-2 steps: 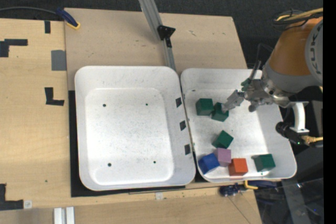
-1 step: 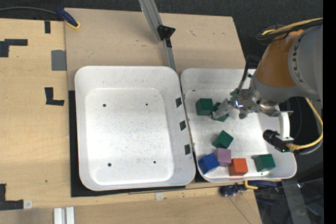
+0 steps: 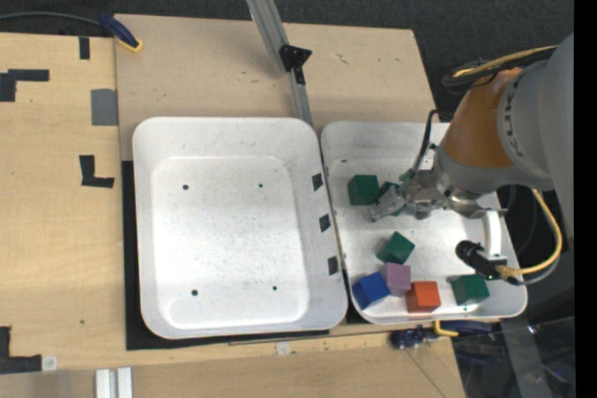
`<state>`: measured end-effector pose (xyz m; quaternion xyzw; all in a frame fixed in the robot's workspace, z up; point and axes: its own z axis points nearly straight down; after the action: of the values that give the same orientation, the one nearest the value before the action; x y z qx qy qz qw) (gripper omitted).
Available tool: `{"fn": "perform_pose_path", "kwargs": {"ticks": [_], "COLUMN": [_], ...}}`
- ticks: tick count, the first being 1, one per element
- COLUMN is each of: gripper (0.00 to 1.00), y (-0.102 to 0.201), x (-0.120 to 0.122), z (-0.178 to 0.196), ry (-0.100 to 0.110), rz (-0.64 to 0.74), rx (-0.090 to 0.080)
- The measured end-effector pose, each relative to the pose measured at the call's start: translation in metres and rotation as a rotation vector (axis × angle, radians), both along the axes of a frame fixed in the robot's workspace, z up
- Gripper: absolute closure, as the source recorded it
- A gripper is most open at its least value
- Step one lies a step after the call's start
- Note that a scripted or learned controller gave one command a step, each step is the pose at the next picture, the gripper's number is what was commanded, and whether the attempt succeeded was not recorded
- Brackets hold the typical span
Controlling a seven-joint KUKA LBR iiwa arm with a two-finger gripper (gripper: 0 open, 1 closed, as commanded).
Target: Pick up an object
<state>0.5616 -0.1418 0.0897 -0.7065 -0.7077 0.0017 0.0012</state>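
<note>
- The arm [image 3: 504, 135] is reaching in from the right, its orange band sitting over the right bin [image 3: 373, 144], which is lying right next to the left bin [image 3: 224, 228] on the bench [image 3: 215, 61].
- The hand [image 3: 390, 203] is hanging low over the upper middle of the right bin, pointing left toward a dark green block [image 3: 363, 189].
- That block is sitting just beside the fingertips, maybe touching them; honestly can't tell from this angle.
- Whether the fingers are spread or pressed together, I can't tell either; they're blurring into a grey lump and nothing is visibly sitting between them.
- The rest of the stuff is lying further down in the same bin: another green block [image 3: 397, 248] is sitting tilted near the middle, well below the hand.
- A blue block [image 3: 370, 288] and a purple block [image 3: 398, 277] are crowding together near the lower left corner, the purple one touching the blue one.
- An orange-red block [image 3: 424, 295] is sitting just right of the purple one, close to the bottom wall.
- One more green block [image 3: 470, 288] is resting in the lower right corner, under a black cable fitting.
- A grey metal pole [image 3: 266, 9] is running diagonally down from the top to where the two bins are meeting.
</note>
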Motion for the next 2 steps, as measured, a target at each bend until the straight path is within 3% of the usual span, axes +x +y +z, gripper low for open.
{"fn": "perform_pose_path", "kwargs": {"ticks": [1,2], "gripper": [1.00,1.00], "y": [0.001,-0.002], "x": [0.000,0.006], "z": [0.011,0.055], "ry": [-0.001,-0.007], "rz": [0.001,-0.001], "rx": [0.002,0.000]}}
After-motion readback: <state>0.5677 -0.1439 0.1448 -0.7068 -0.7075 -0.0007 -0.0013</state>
